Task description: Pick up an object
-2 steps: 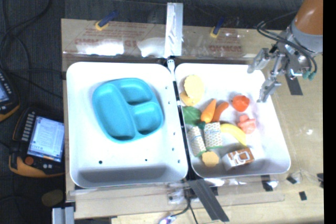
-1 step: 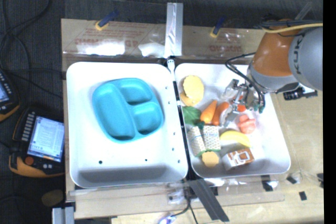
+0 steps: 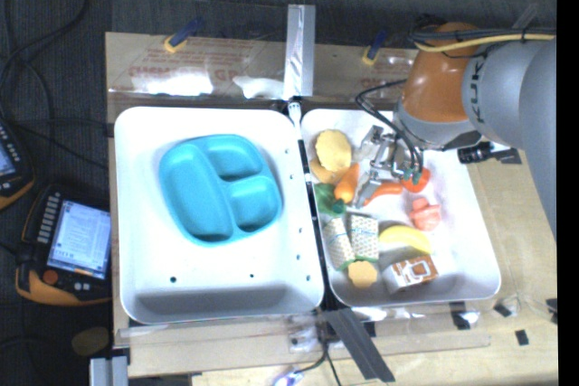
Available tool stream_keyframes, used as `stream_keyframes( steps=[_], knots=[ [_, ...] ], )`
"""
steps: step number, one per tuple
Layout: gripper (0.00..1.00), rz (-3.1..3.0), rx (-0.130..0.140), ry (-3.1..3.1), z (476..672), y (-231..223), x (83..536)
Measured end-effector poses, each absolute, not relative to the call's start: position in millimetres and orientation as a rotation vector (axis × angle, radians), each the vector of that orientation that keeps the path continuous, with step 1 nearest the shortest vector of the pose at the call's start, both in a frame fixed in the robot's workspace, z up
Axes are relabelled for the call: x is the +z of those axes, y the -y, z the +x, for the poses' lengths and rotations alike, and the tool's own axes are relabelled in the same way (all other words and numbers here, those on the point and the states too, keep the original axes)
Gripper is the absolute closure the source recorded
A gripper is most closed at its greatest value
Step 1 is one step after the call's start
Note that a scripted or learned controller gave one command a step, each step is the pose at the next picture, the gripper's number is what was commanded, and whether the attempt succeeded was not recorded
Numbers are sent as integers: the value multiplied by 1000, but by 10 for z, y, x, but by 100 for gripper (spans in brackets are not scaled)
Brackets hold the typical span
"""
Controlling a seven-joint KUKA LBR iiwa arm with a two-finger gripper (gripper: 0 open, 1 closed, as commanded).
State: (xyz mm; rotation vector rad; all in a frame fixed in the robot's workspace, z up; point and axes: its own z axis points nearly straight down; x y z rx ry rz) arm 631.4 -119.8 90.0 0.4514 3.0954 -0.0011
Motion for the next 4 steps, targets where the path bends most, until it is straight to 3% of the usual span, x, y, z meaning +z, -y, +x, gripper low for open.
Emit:
stream_keyframes(
  steps=[1,2,3,4],
  knots=[
    [100,448,-8,-3089,6332,1201,1019],
    [100,1160,-4,-2918,6518,652,1844],
    [100,1862,-7,-2529,6479,-21,1858],
    [100,2491,-10,-1914,5910,80,1827]
  ],
)
